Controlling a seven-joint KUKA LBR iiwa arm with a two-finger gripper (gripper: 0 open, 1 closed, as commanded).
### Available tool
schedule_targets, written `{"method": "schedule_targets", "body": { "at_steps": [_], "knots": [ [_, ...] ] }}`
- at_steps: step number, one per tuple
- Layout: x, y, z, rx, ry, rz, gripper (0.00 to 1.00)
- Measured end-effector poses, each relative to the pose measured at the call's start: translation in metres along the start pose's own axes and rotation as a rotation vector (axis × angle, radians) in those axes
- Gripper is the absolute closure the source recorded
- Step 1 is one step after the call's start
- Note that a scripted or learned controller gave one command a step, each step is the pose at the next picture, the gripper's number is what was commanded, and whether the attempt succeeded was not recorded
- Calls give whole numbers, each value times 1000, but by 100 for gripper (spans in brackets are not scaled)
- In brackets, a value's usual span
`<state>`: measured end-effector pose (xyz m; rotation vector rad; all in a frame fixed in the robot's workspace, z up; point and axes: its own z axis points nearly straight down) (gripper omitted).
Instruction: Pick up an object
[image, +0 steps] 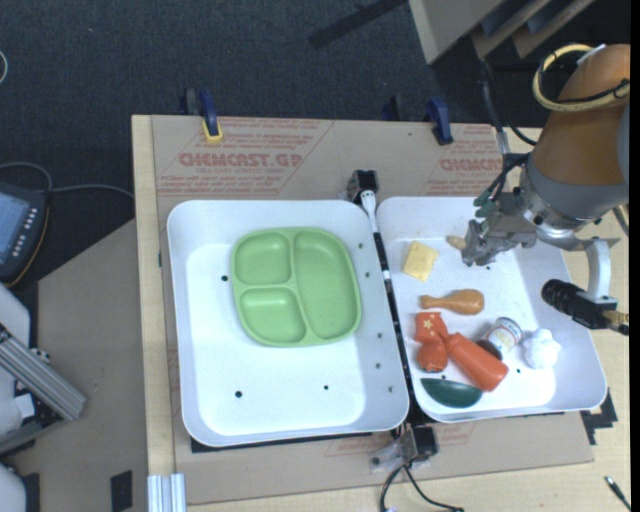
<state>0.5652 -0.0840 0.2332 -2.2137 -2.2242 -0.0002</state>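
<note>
Yellow, blocky: one cheese-like wedge (420, 261), lying in the upper left of the right bin (570, 390), the item nearest the gripper (487, 245) and so the likeliest target; no object is named by the task.
Tan: one drumstick-shaped toy (455, 301), just below the wedge.
Red-orange: two pieces, a small carton-like block (431, 340) and a bottle-like piece (476, 362), touching or nearly so.
Dark green: one flat piece (450, 393) at the bin's near edge.
Also: a small tin-like can (502, 333) and a white lump (541, 349), side by side.
Gripper: hanging low over the bin's upper middle, right of the wedge; whether spread or pressed together cannot be told, and nothing is visibly pinched.
Left bin (200, 330): one green divided plate (296, 285).
Step, by judgement: approach, before any grasp. The next move calls for settling over one item, probably the wedge, then descending squarely.
</note>
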Motion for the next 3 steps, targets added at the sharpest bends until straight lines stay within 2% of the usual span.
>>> {"method": "schedule_targets", "body": {
  "at_steps": [1, 2, 3],
  "knots": [
    [43, -25, -2, 1, 0, 0, 100],
    [56, -31, 17, 1, -1, 3, 100],
    [50, -35, 18, 0, -2, 5, 100]
  ]
}}
